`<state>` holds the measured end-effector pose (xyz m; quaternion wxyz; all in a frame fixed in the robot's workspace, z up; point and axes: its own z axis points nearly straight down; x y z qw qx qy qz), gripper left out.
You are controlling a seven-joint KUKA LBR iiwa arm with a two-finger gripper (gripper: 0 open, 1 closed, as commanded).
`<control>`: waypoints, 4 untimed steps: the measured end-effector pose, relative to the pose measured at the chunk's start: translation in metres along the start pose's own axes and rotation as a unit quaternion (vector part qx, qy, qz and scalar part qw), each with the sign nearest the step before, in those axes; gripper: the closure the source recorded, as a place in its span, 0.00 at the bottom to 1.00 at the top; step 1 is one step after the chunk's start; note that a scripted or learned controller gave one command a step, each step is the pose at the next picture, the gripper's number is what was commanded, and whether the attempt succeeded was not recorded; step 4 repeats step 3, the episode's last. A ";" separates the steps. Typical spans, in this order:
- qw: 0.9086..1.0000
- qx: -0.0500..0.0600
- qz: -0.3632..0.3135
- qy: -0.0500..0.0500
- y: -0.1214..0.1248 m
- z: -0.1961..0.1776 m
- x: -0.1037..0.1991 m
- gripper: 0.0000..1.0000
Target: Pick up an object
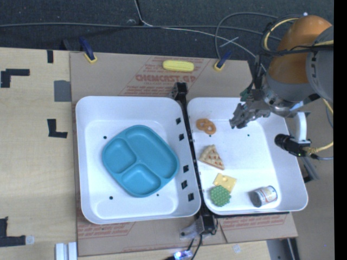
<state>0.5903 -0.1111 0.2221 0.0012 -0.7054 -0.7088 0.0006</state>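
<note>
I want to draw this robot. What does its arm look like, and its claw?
The arm is grey with a big rounded orange band near the wrist. Thin cables loop over the top of it. The gripper at its end is small, dark and bumpy, much thinner than the fat arm.

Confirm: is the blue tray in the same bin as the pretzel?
No, the blue tray lies in the left bin; the pretzel in the right bin.

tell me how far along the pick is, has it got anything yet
Done: nothing looks picked. The brown pretzel, waffle-patterned wedge, yellow cheese slice, green round piece and small silver can all lie in the right white bin. In hand: the tool sits over that bin's upper part, right of the pretzel, with nothing visibly in it. Left: descend, grasp, lift.
</note>
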 end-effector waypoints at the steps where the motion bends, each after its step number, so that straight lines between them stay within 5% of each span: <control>1: 1.000 0.001 0.000 0.000 -0.020 0.008 0.052 1.00; 3: 1.000 -0.001 -0.001 0.001 -0.044 -0.001 0.168 1.00; 4: 1.000 -0.001 -0.001 0.001 -0.044 -0.001 0.168 1.00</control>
